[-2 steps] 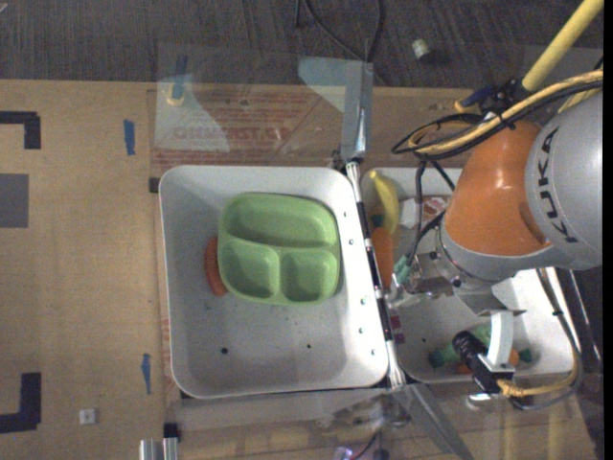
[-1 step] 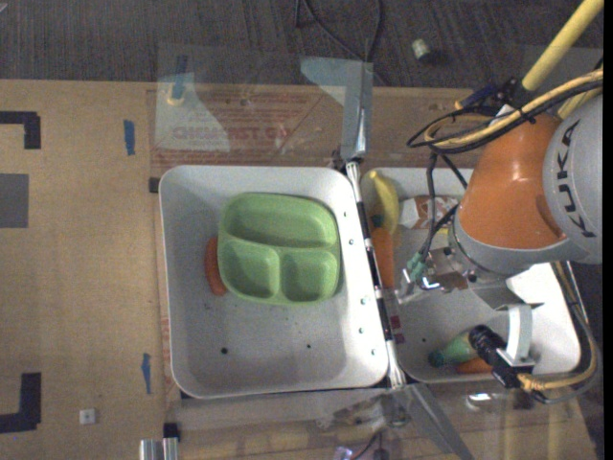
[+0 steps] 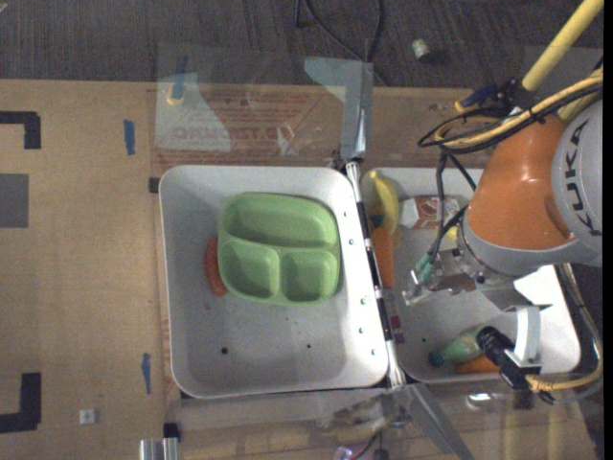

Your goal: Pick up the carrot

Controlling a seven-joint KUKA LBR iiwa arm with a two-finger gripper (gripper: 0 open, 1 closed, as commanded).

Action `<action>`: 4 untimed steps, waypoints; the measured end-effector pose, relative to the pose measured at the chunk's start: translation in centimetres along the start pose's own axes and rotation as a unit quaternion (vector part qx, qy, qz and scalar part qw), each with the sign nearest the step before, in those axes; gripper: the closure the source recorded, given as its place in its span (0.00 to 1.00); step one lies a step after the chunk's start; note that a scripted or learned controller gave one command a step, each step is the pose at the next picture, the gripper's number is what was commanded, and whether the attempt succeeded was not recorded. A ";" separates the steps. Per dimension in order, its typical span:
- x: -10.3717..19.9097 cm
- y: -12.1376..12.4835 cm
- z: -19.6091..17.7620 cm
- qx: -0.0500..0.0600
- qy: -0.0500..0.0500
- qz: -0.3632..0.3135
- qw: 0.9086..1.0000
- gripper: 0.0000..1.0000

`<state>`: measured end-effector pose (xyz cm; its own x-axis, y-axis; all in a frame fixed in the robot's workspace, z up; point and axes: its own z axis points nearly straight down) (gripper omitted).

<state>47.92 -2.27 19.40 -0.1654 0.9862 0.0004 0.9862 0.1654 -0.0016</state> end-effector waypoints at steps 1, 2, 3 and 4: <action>1.6 0.3 0.3 0.000 0.000 0.023 1.000 1.00; 1.9 0.3 1.0 0.001 0.001 0.052 0.999 1.00; 2.0 0.3 1.0 0.000 0.000 0.144 0.990 1.00; -1.8 -0.2 -7.9 -0.001 -0.001 0.063 0.998 1.00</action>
<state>48.00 -4.08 27.27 -0.0407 0.9992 -0.0010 0.9992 0.0407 0.0008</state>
